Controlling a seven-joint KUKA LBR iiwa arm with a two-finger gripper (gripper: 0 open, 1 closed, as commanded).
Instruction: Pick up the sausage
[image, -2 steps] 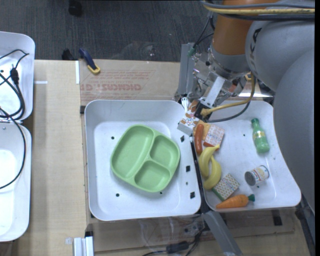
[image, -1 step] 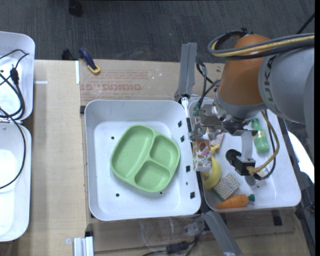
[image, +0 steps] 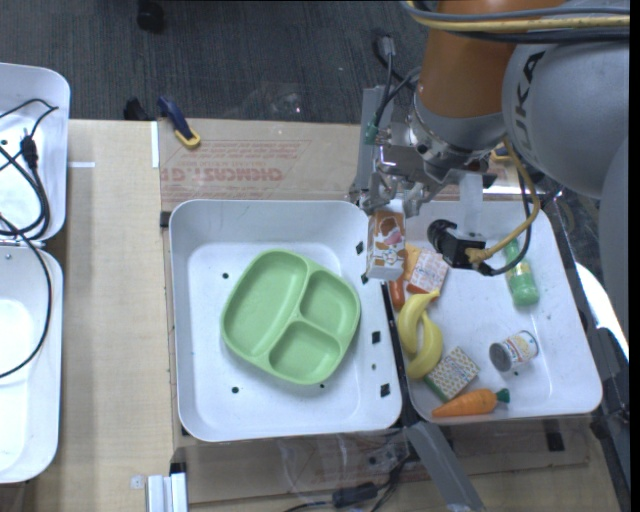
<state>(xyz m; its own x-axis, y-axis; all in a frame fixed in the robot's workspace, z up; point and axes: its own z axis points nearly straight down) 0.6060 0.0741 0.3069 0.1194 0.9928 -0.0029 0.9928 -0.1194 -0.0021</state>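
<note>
– One reddish-brown sausage end (image: 397, 293), likely the target, peeks out in the right white bin (image: 570, 300), between the printed carton (image: 386, 245) and the yellow banana (image: 422, 340). Not lifted.
– Grey gripper (image: 385, 203)?
– Above the carton; spread or pressed together, cannot tell. Grasp and lift remain.

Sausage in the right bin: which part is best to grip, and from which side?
Grip the sausage at its exposed red end, probably from straight above: the rest is hidden beneath the carton, and the banana crowds it from below.
</note>
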